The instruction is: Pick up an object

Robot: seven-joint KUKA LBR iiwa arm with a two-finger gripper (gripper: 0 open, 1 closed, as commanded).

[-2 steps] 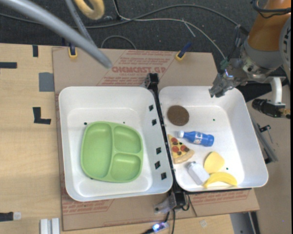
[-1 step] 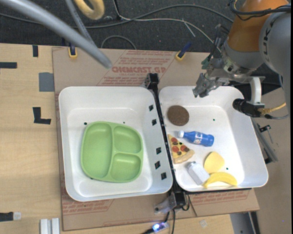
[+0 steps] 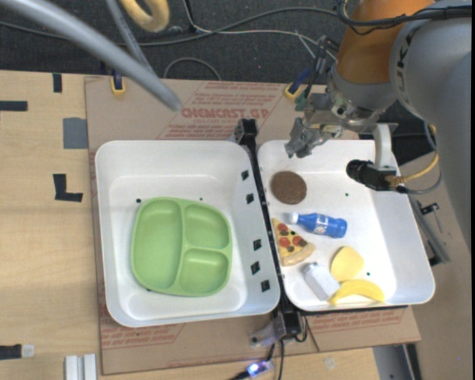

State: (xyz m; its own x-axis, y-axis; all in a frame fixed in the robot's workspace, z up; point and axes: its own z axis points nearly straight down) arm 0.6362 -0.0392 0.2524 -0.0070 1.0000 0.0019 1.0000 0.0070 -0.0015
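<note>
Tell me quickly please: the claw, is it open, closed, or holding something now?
Claw: cannot be told; it hangs above the far edge of the right white plastic bin, nothing visibly held.

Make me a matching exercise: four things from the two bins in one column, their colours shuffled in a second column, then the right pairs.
Things:
1. divided tray
2. bottle
3. round cookie
4. banana

Colours:
A. yellow
B. brown
C. light green
D. blue with a white cap

Pairs: 1-C, 2-D, 3-B, 4-A
</note>
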